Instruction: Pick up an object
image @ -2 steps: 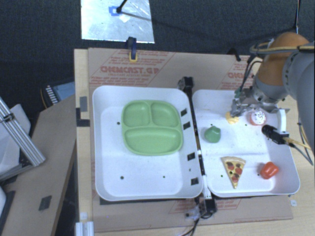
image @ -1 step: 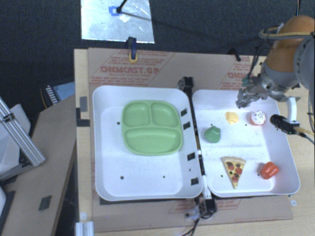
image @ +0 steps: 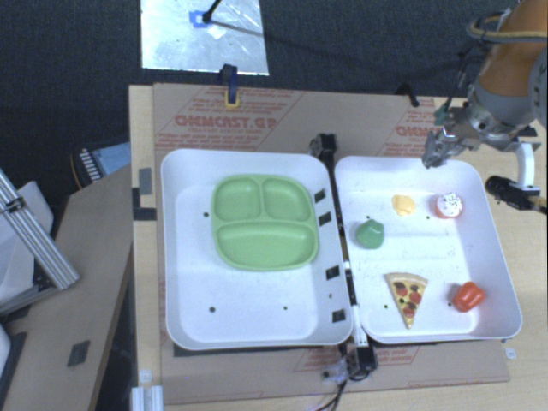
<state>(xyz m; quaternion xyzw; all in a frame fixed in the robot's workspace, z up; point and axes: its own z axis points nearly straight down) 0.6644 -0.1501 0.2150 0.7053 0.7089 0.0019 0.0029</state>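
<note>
The right bin holds a yellow piece, a white and red cupcake-like toy, a green round toy, a pizza slice and a red pepper-like toy. My gripper hangs over the bin's far rim, above and behind the yellow piece and the cupcake toy. Nothing shows between its fingers. It is too small and dark to tell how its tips stand.
The left bin holds a green divided plate. Black clips join the two bins along the middle seam. A silver sheet lies beyond the bench. A metal frame stands at the left.
</note>
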